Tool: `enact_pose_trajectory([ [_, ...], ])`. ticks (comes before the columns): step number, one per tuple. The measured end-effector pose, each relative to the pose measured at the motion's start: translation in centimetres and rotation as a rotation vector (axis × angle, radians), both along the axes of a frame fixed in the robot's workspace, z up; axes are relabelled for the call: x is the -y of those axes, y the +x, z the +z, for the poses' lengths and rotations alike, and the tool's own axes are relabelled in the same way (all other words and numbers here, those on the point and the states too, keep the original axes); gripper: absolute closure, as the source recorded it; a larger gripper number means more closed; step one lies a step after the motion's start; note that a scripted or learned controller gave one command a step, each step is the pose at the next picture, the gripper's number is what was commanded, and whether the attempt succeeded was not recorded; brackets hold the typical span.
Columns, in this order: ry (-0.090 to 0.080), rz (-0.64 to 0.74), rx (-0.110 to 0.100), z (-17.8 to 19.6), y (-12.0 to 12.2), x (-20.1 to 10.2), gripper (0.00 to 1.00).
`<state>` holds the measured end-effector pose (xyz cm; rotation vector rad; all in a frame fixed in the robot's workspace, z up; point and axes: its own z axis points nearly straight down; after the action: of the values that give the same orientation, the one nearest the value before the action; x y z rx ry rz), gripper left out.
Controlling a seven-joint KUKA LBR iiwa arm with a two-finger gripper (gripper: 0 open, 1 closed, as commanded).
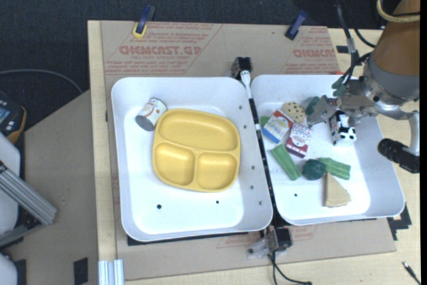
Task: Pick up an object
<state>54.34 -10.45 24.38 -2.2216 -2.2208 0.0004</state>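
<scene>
Just beside the cow figurine (345,132), in the right bin (383,200), the gripper (340,110) is seen; its state cannot be told. Small, rigid and light, the figurine is best taken across its body.

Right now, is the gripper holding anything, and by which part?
Cannot be told. The gripper sits over the right bin, right by the black-and-white cow toy, but no grasp is visible.
</scene>
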Motion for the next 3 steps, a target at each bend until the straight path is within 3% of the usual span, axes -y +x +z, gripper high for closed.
enact_pose_trajectory([
  [1, 0.002, -0.001, -0.006, -4.5, -0.7, 0.0, 0.0],
  [3, 0.002, -0.001, -0.002, -15.7, -0.1, -0.3, 0.0],
])
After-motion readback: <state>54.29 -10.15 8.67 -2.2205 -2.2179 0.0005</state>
